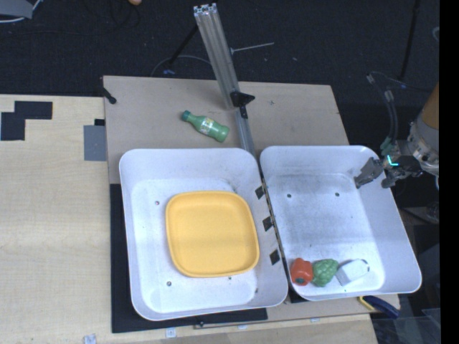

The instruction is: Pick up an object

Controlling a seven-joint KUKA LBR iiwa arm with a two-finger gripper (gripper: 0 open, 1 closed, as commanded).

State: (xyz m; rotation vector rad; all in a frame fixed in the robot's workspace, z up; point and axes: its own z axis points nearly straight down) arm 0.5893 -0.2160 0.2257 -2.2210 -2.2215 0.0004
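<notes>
The claw (380, 174) hangs over the far right rim of the right bin (323, 206), at the view's right side. Two dark fingers (367, 173) show, pointing left and slightly down, with a small gap between them; they look apart, and nothing sits between them. A teal light glows just behind them, and the wrist and arm are cut off by the frame's edge, so little of them can be made out.

The things to pick lie well apart from the claw, at the near edge of the same bin: a red piece (301, 270), a green piece (325, 271) touching it, and a white piece (353, 270) just beside the green. They are small and blurred, and what each one is cannot be told. The rest of this bin's floor is bare white with dark specks.

The left bin (140, 192) holds a yellow plate (212, 233), lying flat near its middle. Beyond the bins, on the table (287, 113), a green bottle (206, 125) lies on its side, near a slanted metal rail (222, 49)
</notes>
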